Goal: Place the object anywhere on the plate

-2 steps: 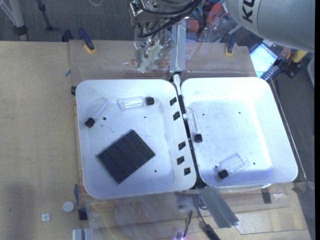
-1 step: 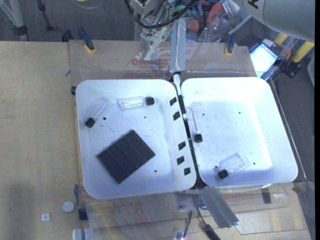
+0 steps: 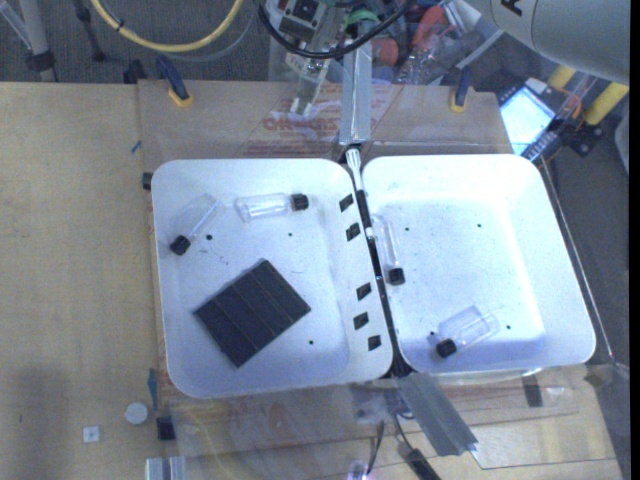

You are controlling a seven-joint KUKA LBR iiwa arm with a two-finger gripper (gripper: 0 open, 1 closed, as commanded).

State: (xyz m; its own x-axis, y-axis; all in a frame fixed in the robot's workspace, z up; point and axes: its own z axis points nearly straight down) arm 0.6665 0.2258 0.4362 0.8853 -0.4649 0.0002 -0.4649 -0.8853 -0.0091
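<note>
Arm (image 3: 560, 8) cut off by top and right edges; white lettering on it clipped, unreadable. Gripper (image 3: 308, 88) blurred and semi-transparent over the bench's far edge; finger state can't be made out. Wrist and cable bundle above it run off the top edge. Yellow hose (image 3: 170, 28) loops out of frame at top. Right bin (image 3: 470, 258): vial (image 3: 385, 256) lies against the divider, its clear body washed out by glare on white. Clutter behind the bins, top centre, too tangled to identify. Small bits (image 3: 135, 413) on the bench at lower left too tiny to tell; one cut by bottom edge.
</note>
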